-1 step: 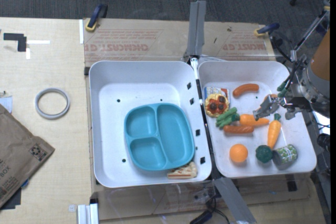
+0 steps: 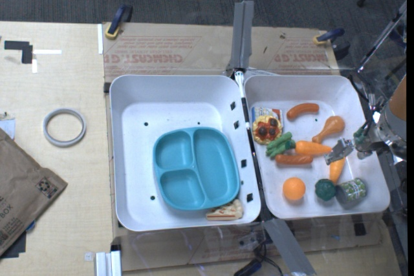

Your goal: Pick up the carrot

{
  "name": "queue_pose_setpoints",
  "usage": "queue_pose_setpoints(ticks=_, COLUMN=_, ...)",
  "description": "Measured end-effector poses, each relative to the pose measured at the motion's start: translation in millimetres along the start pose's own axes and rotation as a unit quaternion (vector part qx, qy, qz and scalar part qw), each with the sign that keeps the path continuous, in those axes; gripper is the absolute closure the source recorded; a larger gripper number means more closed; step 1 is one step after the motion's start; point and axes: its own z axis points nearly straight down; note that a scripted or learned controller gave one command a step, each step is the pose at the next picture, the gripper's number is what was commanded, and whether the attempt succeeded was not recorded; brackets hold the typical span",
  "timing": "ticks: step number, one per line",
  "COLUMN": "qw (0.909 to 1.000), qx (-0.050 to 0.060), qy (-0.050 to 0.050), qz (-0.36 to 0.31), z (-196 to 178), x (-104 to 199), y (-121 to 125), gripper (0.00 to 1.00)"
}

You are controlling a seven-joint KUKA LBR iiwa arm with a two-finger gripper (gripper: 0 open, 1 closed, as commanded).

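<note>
while my hand [image 2: 341, 152] is hovering low in the right bin [image 2: 346, 86], fingers looking spread and pinching nothing, i'm seeing the carrot [image 2: 305, 147] lying just to its left, long axis pointing toward the hand.

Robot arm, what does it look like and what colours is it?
At the view's right edge, the arm is mostly grey, with a patch of orange just above the wrist. The gripper at its tip is small, made of shiny grey metal with dark parts, and its thin fingers reach over the right bin. Its finer details are too small to make out.
</note>
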Motion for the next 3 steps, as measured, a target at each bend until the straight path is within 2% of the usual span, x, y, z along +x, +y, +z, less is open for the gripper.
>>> queue_pose_setpoints(ticks=1, qw=0.9919, qx=0.000, qy=0.000, qz=0.127, z=63.3, x=4.4, y=-16.1, gripper=0.00)
queue_pose_setpoints(ticks=2, qw=0.9917, qx=0.001, qy=0.001, qz=0.129, z=56.6, x=3.6, y=-16.7, gripper=1.00)
queue_pose_setpoints(ticks=3, qw=0.9941, qx=0.000, qy=-0.001, qz=0.109, z=-24.9, x=70.3, y=-11.2, gripper=1.00)
